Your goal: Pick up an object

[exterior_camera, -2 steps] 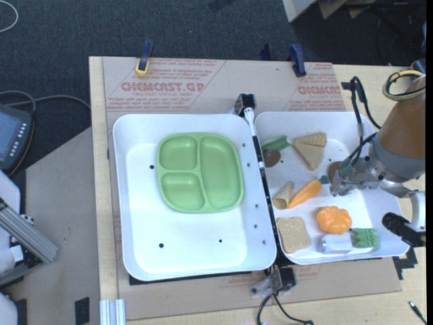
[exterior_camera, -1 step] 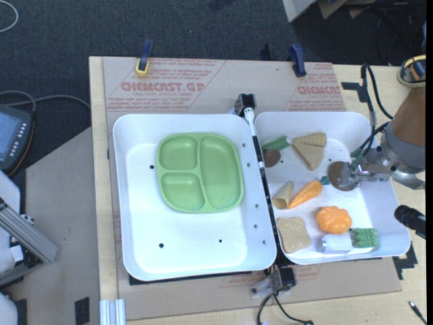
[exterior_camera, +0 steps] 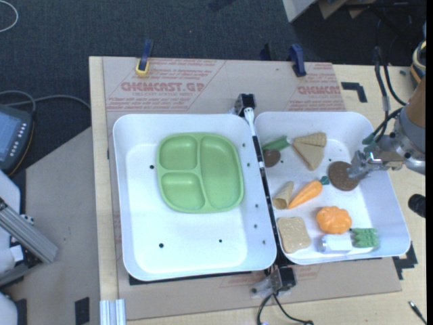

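The right bin holds several toy foods: a tan sandwich wedge, a green pod, a small brown ball, a carrot, a pale cone, an orange fruit, a slice of toast and a white-and-green piece. A brown disc lies near the bin's right side. My gripper reaches in from the right, low over the bin, right at the disc's upper right edge. Whether it touches the disc is unclear.
The left bin holds a green divided plate. A black hinge strip runs between the bins. Clamps sit at the bench's back edge, a yellow one and a blue one. Cables hang at the far right.
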Tool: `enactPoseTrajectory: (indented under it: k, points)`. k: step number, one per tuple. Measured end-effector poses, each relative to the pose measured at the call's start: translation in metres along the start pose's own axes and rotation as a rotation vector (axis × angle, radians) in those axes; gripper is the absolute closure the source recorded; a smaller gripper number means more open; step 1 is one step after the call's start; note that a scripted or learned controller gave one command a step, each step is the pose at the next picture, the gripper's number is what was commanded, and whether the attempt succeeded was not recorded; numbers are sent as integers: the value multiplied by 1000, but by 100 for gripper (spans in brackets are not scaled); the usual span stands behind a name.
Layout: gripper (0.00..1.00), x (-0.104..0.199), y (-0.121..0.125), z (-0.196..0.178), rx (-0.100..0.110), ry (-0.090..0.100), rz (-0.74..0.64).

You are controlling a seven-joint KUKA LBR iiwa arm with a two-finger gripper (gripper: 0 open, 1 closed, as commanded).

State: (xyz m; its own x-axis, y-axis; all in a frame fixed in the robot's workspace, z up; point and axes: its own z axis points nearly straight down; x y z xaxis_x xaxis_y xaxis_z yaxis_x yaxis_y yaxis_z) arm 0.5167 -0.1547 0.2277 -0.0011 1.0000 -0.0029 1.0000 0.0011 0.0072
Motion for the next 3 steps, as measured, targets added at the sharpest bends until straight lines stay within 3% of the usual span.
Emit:
enactPoseTrajectory:
  k: [3]
  points:
    - [100,152,44,19,4,4,-5]
